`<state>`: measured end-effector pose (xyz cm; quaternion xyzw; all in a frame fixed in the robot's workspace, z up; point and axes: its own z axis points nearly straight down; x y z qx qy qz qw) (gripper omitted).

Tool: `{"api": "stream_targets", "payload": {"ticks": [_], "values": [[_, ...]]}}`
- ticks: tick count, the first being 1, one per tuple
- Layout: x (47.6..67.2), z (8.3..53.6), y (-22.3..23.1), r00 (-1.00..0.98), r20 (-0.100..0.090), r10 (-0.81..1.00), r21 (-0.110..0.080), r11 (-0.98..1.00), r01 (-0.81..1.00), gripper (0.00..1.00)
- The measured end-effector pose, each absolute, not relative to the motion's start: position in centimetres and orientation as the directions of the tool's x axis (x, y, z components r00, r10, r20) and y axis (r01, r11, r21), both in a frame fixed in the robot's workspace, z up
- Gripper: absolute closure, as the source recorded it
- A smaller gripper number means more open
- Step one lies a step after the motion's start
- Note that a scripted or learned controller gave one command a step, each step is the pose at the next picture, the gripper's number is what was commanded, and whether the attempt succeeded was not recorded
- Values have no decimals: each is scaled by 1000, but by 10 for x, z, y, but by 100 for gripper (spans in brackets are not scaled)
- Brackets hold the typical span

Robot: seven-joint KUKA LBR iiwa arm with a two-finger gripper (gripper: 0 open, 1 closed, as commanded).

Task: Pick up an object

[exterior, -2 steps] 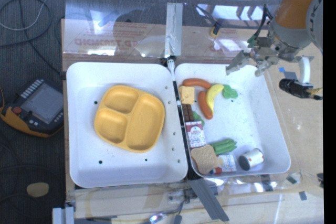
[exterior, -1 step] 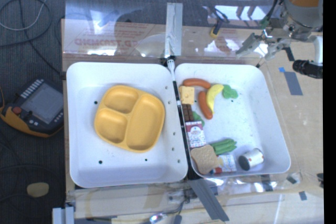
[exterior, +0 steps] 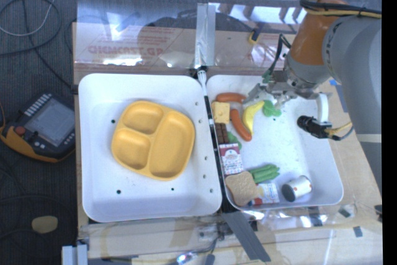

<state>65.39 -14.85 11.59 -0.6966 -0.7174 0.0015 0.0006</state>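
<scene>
My gripper [exterior: 272,96] hangs low over the back of the right bin [exterior: 310,152]. It sits right above a small green item [exterior: 272,110] and a yellow banana [exterior: 252,115]. Nothing can be made out in its grasp. Beside these lie an orange carrot [exterior: 240,125], a red sausage [exterior: 229,97] and a yellow cheese block [exterior: 221,112]. Towards the front are a dark chocolate bar [exterior: 219,132], a red carton [exterior: 230,159], a bread slice [exterior: 240,184], a green vegetable [exterior: 265,172] and a silver can [exterior: 296,188].
The left bin [exterior: 99,195] holds a yellow divided plate [exterior: 153,138]. A clear panel [exterior: 142,40] stands behind both bins. The grey arm [exterior: 353,59] covers the right bin's far right corner. A pendant [exterior: 40,127] and cables lie on the floor at left.
</scene>
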Motion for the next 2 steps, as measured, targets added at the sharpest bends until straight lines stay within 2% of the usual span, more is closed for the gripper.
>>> {"api": "stream_targets", "payload": {"ticks": [1, 2], "values": [[644, 90, -114, -23, -13, 1000, 12, 23, 1000, 0], [644, 100, -111, -25, -7, 1000, 11, 25, 1000, 100]]}}
